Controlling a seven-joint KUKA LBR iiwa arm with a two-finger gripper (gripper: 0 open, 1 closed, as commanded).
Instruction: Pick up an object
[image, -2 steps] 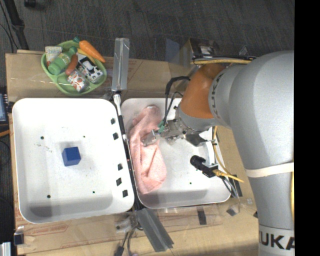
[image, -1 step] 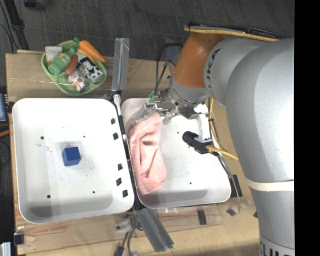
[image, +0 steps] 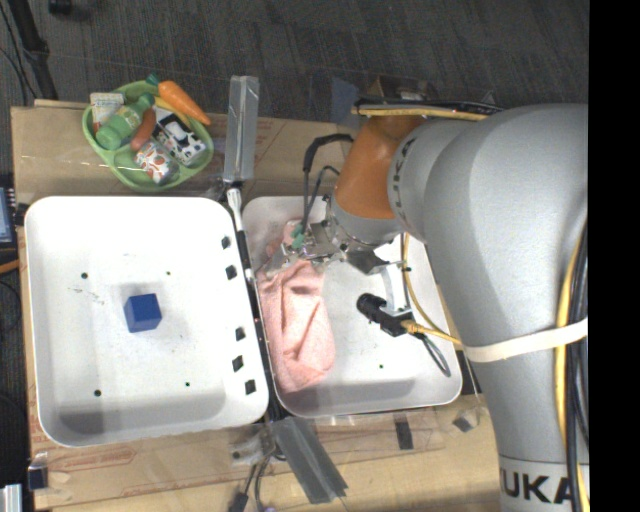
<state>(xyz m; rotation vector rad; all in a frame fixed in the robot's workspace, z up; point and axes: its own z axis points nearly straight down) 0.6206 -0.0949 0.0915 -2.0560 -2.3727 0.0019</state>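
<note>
Over the right bin (image: 440, 385) I see my claw (image: 305, 243) down at the top end of the pink cloth (image: 300, 320), grip state I cannot tell, and I judge the limp fabric may slip free or drag against the bin wall.

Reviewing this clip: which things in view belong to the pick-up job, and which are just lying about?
Part of the job:
pincer, down at the top end of the pink cloth
pink cloth, in the right bin
blue cube, a possible pick, in the left bin

Lying about:
green bowl of toy food, on the bench beyond the bins
</note>
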